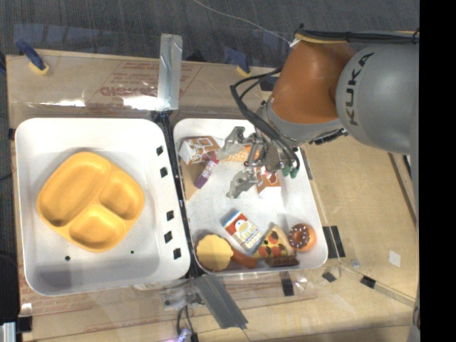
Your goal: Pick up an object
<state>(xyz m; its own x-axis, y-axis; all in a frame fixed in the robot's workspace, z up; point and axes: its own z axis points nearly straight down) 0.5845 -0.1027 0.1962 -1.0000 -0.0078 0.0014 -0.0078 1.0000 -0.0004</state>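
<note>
Gripper [246, 164] low over the upper middle of the right bin [312, 212], fingers spread with nothing visible between them.

One metal finger [241, 184] points down-left toward the bare centre of the bin floor, another reaches up-left near the small carton [197, 149] by the top-left corner; a purple stick [206, 172] lies just below that carton, and a brown-orange piece [268, 180] sits just right of the gripper, partly hidden. Along the bin's bottom edge lie five things close together: one yellow lemon [214, 252], one red-and-blue box [243, 231], one pizza slice [273, 243], one doughnut [301, 236], and a reddish sausage [244, 261] against the wall. The middle of the floor is the open room. The left bin [43, 137] holds one yellow divided tray [90, 200], with bare white margin all round it.
</note>
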